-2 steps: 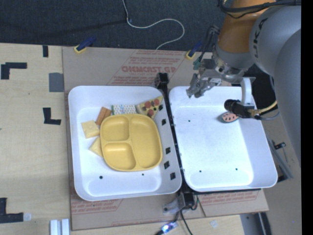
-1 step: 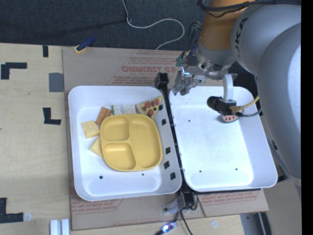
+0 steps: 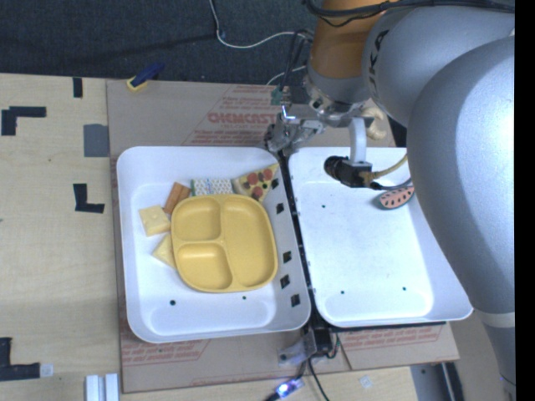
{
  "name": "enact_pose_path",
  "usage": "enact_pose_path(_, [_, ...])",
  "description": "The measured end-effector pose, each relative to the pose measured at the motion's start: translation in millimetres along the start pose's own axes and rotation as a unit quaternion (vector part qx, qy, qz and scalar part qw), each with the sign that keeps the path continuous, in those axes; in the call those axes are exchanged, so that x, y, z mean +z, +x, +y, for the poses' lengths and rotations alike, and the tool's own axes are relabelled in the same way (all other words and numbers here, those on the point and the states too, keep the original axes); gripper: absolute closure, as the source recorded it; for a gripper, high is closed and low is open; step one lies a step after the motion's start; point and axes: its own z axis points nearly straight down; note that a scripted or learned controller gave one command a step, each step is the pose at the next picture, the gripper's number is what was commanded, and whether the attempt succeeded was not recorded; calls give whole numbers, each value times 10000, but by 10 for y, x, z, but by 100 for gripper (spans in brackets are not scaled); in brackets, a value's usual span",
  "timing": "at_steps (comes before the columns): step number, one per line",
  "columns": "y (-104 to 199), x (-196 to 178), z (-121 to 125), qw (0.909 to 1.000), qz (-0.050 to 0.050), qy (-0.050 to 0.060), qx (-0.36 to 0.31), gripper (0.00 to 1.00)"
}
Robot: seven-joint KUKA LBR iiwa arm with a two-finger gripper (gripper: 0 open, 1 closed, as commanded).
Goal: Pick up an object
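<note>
One gripper (image 3: 285, 137) at the far end of the seam between the two bins, hanging over the far right corner of the left bin (image 3: 150, 299); spread or pressed together, cannot tell from this slant. Nearest candidate: spotted toy slice (image 3: 257, 180), just left of the gripper and nearer the camera, long axis roughly left-right along the far wall. Farther left: patterned piece (image 3: 211, 187), brown stick (image 3: 176, 196), pale yellow wedges (image 3: 155, 220), all crowding the yellow divided plate (image 3: 224, 242). Over in the right bin (image 3: 368, 274): watermelon slice (image 3: 395, 196), alone, well apart from the gripper. Probably a short shift left, then down.
</note>
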Motion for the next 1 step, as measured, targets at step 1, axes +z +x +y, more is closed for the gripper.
enact_pose_path(1, [100,6,3,10000,-6,2,19,100])
